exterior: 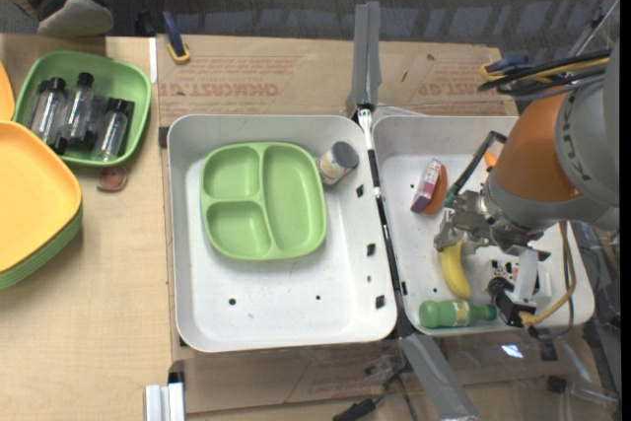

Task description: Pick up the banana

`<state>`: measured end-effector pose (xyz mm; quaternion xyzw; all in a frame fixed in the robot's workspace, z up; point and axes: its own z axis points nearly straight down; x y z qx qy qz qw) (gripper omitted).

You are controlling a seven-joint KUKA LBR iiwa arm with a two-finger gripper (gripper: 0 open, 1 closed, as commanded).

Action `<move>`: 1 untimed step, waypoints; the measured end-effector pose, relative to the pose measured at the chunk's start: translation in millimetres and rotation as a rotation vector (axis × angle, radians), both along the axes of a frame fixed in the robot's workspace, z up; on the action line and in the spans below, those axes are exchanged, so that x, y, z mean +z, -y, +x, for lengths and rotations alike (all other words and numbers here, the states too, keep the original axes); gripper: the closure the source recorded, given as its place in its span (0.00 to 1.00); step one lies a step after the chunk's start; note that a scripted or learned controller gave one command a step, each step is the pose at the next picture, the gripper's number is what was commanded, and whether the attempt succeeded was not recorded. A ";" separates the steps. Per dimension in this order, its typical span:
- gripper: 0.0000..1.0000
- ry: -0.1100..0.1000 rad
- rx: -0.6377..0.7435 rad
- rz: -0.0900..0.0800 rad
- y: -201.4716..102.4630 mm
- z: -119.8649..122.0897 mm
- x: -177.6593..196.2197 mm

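Now | right bin (394, 153): 1 banana (455, 273), 1 green bottle (455, 314) | claw (459, 234) at banana, grip cannot be told

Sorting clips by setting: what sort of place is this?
Likely a robotics lab bench for pick tests: two white bins side by side on cardboard, the arm's gripper over a banana, and a green tray of vials.

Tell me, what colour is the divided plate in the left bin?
Light green. The divided plate shows plainly in the camera view, lying flat in the left bin.
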<state>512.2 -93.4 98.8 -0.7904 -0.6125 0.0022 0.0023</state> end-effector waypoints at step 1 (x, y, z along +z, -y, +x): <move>1.00 0.004 0.231 -0.001 -16.2 37.3 92.0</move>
